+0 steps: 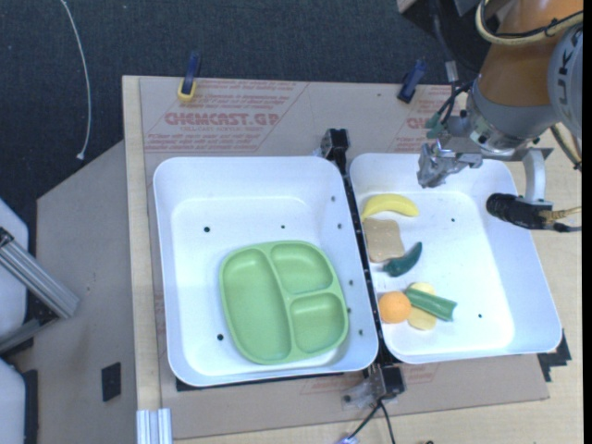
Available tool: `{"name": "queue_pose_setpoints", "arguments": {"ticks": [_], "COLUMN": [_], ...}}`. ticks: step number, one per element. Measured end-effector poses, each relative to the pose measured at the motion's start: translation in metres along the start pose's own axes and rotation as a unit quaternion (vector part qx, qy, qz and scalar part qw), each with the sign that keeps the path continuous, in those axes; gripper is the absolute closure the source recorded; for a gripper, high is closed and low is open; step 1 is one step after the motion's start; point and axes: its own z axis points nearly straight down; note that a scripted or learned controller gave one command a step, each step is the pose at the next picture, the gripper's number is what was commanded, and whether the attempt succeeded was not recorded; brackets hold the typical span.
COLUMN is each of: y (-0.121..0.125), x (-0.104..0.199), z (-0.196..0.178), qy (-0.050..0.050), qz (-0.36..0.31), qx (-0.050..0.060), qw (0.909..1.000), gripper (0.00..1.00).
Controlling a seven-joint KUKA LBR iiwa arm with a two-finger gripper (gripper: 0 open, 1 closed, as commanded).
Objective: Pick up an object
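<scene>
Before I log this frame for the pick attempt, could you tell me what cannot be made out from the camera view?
- Gripper: small and seen from above, so its finger state is unreadable.
- Arm: cut off by the top and right edges.
- Yellow piece by the orange: partly covered by a green item; its shape is unclear.
- Tan slice: too small to identify.

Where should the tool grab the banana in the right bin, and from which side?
Probably across the middle of the banana, coming straight down. It lies flat, and its width there looks narrow. The bread slice sits close below, so the tool should close along the bin's length.
</scene>
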Motion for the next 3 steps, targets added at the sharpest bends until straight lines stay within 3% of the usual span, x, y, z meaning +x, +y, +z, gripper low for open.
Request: {"name": "queue_pose_setpoints", "arguments": {"ticks": [3], "y": [-0.062], "x": [0.161], "z": [0.009], "qy": [0.000], "qz": [0.000], "qx": [0.001], "qw": [1.0000], "gripper": [1.00]}}
